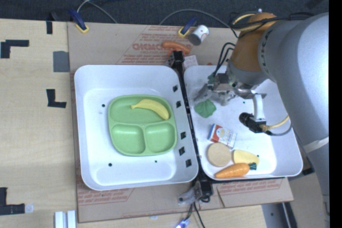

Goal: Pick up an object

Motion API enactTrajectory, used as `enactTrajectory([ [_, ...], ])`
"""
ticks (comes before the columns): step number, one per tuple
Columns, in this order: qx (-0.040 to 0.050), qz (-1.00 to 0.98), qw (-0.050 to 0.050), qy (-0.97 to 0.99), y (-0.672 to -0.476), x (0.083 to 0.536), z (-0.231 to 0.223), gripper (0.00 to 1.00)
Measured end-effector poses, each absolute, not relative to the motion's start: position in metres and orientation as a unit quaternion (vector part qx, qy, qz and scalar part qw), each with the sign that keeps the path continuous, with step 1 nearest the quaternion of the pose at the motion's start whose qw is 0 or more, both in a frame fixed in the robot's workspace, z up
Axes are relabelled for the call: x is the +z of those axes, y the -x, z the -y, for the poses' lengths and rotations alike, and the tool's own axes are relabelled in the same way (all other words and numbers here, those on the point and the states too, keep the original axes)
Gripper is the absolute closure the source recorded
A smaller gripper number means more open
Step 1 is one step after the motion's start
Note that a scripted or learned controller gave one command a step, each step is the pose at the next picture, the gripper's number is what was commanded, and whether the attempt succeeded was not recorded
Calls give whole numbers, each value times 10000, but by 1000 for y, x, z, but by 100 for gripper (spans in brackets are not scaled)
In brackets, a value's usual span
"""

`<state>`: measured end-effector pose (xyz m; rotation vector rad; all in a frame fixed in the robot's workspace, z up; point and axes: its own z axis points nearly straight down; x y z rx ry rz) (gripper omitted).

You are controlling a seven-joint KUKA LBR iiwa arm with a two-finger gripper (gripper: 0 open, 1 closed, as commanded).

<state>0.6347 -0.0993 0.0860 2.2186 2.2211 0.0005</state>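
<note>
Lower the gripper (pixel 209 94) straight down and centre it before closing; you want the green object (pixel 205 109) squarely between the fingers, not nudged toward the bin wall (pixel 188 115). The fingers look spread, holding nothing. The green object lies in the right bin, just near of the fingertips, at the bin's left side.

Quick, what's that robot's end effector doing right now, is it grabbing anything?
End effector: low in the right bin, just above the green object; open or closed cannot be told.
</note>
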Motion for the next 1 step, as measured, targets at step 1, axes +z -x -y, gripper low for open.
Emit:
enactTrajectory([
  [1, 4, -7075, 21, -7067, -612, 86, 98, 0],
])
